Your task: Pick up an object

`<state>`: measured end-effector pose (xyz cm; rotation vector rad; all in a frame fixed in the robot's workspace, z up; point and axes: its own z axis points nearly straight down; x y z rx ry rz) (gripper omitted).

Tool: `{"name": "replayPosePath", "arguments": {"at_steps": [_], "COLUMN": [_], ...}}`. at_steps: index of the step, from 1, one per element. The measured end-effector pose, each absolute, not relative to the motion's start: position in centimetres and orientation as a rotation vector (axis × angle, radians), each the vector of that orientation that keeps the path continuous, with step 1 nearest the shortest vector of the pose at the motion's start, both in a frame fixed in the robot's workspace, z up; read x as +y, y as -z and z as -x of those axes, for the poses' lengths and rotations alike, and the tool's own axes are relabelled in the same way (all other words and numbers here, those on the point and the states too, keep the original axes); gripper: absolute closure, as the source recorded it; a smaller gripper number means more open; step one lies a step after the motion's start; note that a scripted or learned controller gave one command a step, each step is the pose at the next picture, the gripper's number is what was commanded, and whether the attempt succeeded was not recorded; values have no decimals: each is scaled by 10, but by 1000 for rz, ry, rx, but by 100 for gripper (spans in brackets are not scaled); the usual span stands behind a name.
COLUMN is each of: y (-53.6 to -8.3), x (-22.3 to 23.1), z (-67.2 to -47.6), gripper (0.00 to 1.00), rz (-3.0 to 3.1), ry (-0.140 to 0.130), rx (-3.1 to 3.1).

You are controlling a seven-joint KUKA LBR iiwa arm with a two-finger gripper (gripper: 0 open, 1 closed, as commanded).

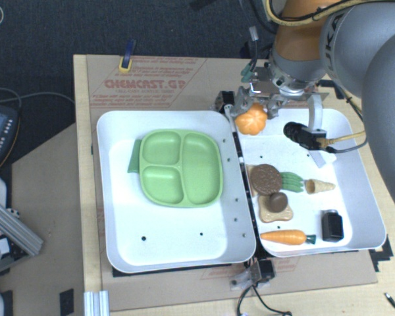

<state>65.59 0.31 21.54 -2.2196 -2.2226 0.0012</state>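
The claw [255, 110] hung over the far left corner of the right bin [355, 176], its two fingers closed around an orange [251, 123]. The fruit sat between them and looked raised clear of the bin floor, although the slanting view did not settle how high.

The orange was probably a toy, light and hollow, with a smooth, rounded skin (the sort that rolls out of a loose pinch). Its shell looked stiff enough to bear a firm squeeze and not easily broken. The safest hold would be across its widest part, with the fingers level on opposite sides. A grip near the top risked the fruit slipping downward, and the fingers seemed to sit on its upper half, so the hold looked less than sure.

There were two bins. The left bin [108, 176] held one green plate [181, 168] with three compartments. The floor of the right bin held five things:
- one brown cookie [265, 178]
- one pale cone [319, 187] with a green piece at its wide end, just beside the cookie
- one dark lump on a tan slice [275, 204]
- one carrot [286, 237] near the front wall
- one black block [332, 226]

The orange made six, and it was the only one of its kind.
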Motion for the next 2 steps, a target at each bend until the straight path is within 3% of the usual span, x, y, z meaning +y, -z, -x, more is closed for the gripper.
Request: {"name": "replayPosePath", "arguments": {"at_steps": [2], "y": [-217], "x": [-5], "z": [-657], "gripper": [100], "rz": [2221], "ry": [0], "rx": [-2223]}}
